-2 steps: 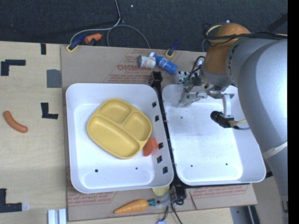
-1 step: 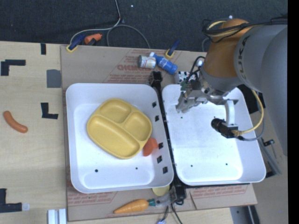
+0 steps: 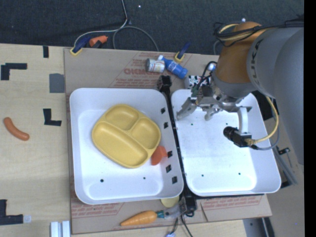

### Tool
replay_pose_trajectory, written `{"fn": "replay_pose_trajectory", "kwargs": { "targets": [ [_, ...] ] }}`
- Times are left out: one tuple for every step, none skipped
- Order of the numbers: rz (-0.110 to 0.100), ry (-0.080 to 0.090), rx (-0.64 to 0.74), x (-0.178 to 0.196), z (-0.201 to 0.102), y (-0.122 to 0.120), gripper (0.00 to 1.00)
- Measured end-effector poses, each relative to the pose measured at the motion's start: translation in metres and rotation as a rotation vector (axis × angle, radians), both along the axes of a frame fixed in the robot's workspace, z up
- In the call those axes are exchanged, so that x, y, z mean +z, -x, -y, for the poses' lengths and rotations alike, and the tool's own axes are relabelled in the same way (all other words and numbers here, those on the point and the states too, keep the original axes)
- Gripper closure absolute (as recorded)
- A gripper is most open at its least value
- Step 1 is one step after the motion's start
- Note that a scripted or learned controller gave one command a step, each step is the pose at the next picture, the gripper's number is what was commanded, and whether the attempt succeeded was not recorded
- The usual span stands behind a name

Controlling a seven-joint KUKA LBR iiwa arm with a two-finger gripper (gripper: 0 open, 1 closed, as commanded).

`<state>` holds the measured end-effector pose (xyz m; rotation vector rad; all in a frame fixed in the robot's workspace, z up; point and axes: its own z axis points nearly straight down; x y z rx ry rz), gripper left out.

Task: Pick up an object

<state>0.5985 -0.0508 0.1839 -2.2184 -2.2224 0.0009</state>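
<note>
The gripper (image 3: 198,110) hangs over the far left part of the right bin (image 3: 222,177), its two grey fingers (image 3: 185,108) spread apart with nothing between them. Above it the arm's orange band (image 3: 237,58) and grey body fill the far right of the scene, and a black fitting (image 3: 236,136) with a yellow cable hangs beside the wrist over the same bin.

In the left bin (image 3: 84,181) lies a yellow divided plate (image 3: 126,135), flat on the floor, with three compartments facing up. A small orange-red object (image 3: 158,155) touches the plate's near right edge, just beside the wall between the bins; what it is I cannot tell.

Outside the bins, a toy carrot (image 3: 139,218) lies on the cardboard at the near edge. A sausage (image 3: 16,129) rests well apart at the far left on the bench. Beyond the bins, a small can (image 3: 155,64) and a blue object (image 3: 177,68) lie side by side.
</note>
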Motion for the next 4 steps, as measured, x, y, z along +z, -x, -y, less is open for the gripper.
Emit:
{"fn": "replay_pose_trajectory", "kwargs": {
  "targets": [
    [0.000,0.000,0.000,0.000,0.000,0.000,0.00],
    [0.000,0.003,-0.004,-0.051,0.047,-0.036,0.00],
    [0.001,0.003,-0.001,-0.102,0.049,-0.038,0.00],
    [0.002,0.002,0.001,-0.099,0.043,-0.065,0.00]
  ]
}}
